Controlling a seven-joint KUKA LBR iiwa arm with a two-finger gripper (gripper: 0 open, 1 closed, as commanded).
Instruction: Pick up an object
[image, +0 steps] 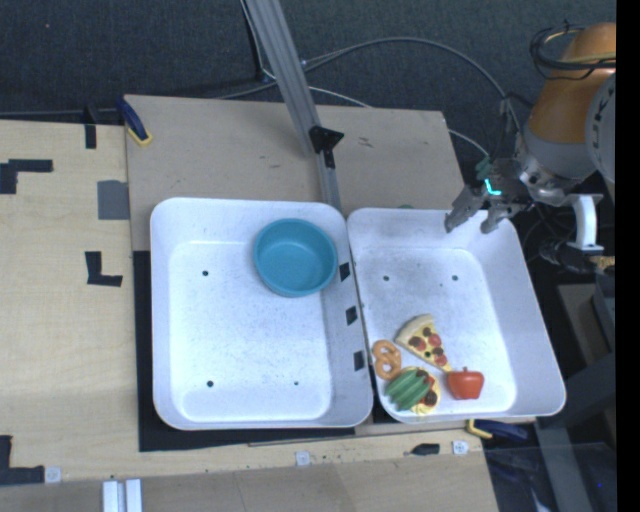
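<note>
While the grey arm with its orange band (575, 60) reaches in from 3 o'clock, its two-finger gripper (476, 218) hangs over the right white shallow bin (530, 330) at that bin's 1 o'clock corner, fingers (459, 215) spread apart, nothing between them. Toy items cluster at the bin's 6 o'clock: pizza slice (423, 338), pretzel (386, 357) touching a green vegetable (408, 386), red tomato-like piece (465, 382) just beside. Round blue plastic bowl (294, 257) sits in the left white bin (190, 300) at its 1 o'clock.
</note>
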